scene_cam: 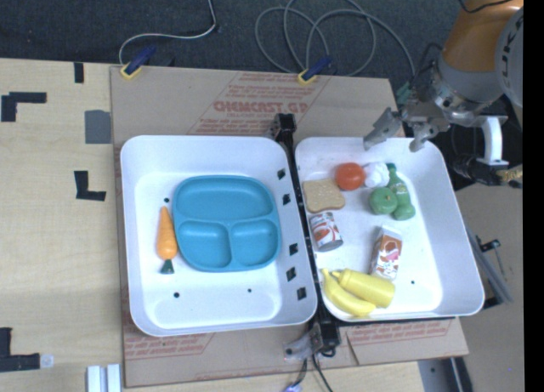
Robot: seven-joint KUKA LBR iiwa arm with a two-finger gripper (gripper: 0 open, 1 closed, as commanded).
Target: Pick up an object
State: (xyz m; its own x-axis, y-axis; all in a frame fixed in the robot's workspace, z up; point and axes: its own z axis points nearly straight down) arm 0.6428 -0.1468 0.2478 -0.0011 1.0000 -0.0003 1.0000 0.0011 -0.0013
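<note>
You have 2 white bins side by side on the bench, and your gripper (pixel 399 131) hangs over the far edge of the right bin (pixel 455 237), near its far right corner, with its 2 fingers (pixel 377 133) spread wide and nothing between them. In the right bin, a red tomato (pixel 349 176) sits toward the far edge, with a small white object (pixel 374 174) touching its right side. Just right of that, a green vegetable (pixel 392 199) lies toward the bin's right wall. A slice of bread (pixel 323 196) rests against the left wall, just beside the tomato, and a small can (pixel 325 232) lies tilted just nearer than the bread. A small carton (pixel 387 255) sits around the middle of the bin, and a yellow bottle (pixel 367 286) and a banana (pixel 342 298) lie together along the near edge, toward the near left corner. In the left bin (pixel 140 212), a blue divided plate (pixel 227 221) with 3 compartments fills the middle, and an orange carrot (pixel 166 236) lies just beside the plate's left rim, near the bin's left wall.
</note>
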